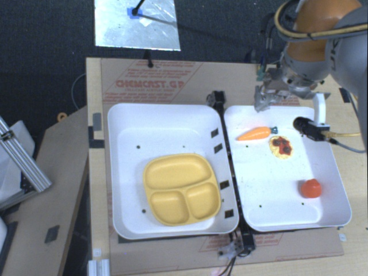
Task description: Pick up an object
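Observation:
In the right bin (pixel 322 211) lie an orange carrot (pixel 253 133) near the back left, a small pizza slice with red topping (pixel 281 146) just right of it, and a red tomato (pixel 311 188) toward the front right. The gripper (pixel 265 101) hangs over the bin's back left rim, just behind the carrot. It holds nothing that I can see.
The left bin (pixel 126 154) holds a yellow three-compartment plate (pixel 181 187). A black part of the arm with a cable (pixel 310 129) sits over the right bin's back right edge. A silver sheet (pixel 135 16) lies behind the bench.

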`<state>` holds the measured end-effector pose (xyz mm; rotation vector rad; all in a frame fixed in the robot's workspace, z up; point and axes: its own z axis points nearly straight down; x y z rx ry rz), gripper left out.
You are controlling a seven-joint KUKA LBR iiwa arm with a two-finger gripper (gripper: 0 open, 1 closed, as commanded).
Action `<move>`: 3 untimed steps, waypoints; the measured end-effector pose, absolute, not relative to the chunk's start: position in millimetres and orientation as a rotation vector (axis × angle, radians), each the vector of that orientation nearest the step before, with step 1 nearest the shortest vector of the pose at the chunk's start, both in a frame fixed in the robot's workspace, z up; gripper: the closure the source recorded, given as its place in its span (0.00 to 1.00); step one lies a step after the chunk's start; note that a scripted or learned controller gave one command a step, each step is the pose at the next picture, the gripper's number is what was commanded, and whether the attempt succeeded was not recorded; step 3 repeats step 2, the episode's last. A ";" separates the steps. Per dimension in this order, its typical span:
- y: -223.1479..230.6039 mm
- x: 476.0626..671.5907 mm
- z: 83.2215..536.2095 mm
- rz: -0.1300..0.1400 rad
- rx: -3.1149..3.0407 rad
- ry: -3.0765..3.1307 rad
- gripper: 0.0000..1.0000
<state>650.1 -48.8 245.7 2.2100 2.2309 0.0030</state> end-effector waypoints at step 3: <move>60.0 648.6 237.8 0.003 2.210 2.233 1.00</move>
